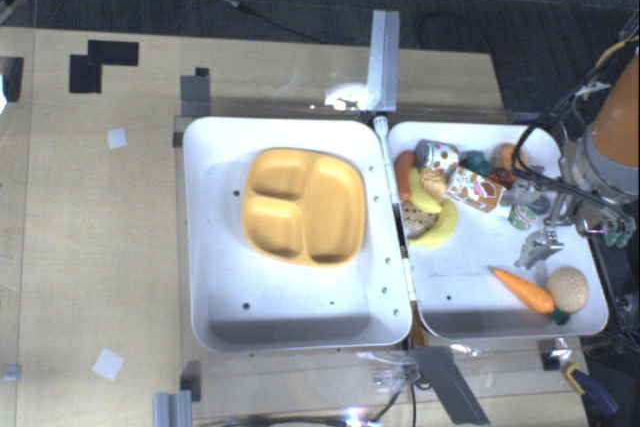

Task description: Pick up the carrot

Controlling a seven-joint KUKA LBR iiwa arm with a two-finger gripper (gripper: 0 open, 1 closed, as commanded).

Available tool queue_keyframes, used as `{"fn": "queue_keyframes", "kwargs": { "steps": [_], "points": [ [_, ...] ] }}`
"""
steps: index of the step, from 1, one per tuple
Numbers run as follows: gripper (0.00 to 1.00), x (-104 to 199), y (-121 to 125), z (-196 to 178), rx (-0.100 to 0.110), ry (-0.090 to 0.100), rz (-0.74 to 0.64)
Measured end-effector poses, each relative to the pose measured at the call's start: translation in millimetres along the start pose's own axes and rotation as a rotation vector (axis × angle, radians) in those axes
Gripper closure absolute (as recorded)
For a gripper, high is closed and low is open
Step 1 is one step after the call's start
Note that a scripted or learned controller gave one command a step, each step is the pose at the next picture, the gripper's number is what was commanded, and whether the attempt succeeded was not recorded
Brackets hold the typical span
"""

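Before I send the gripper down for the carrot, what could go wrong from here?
The carrot lies slanted near the right bin's front wall, so a finger could strike that wall. Its leafy end sits against the beige egg-shaped item, which might get nudged or grabbed instead. The gripper hovers beside the carrot's tip, not over its middle, so a straight descent may miss.

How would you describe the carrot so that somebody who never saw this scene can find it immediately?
Look at the right bin of the two white bins, in its near right corner. The carrot lies there on the floor of the bin, pointing up and left, beside a round beige ball-like item. It is the one long, tapered orange thing with a small green end.
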State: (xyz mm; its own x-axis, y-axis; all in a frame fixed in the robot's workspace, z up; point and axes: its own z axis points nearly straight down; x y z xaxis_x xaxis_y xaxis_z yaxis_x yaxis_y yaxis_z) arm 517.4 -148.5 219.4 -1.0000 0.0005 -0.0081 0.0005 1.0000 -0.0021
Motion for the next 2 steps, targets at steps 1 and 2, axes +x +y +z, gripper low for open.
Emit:
{"fn": "queue_keyframes", "kwargs": {
  "steps": [1,2],
  "points": [
    [0.00,26,3,129,0.001,-0.011,0.140],
    [1.00,22,4,117,0.002,-0.019,0.133]
  ]
}}
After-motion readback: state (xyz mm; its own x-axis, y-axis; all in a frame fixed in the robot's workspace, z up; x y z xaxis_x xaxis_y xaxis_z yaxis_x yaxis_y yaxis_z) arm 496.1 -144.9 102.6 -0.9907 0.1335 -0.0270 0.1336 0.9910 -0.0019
